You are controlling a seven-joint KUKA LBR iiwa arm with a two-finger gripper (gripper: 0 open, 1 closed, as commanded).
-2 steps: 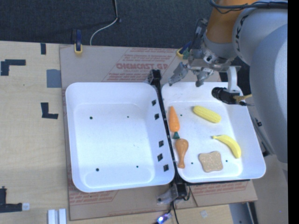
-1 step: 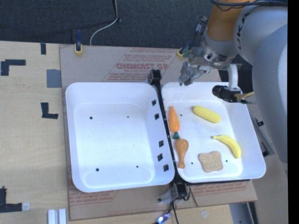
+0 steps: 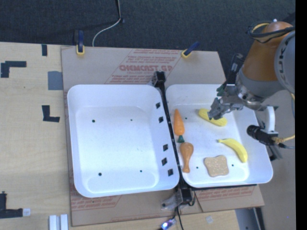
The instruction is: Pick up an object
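Two white bins sit side by side on the bench: the left bin [image 3: 112, 138] and the right bin [image 3: 249, 176]. The grey arm [image 3: 268, 56] reaches over the right bin, its gripper [image 3: 217, 110] down on a flat yellow piece [image 3: 214, 118]; I cannot tell how the fingers stand. In the same bin lie a banana [image 3: 235, 148], a carrot [image 3: 178, 123], a drumstick [image 3: 186, 155] and a bread slice [image 3: 216, 166]
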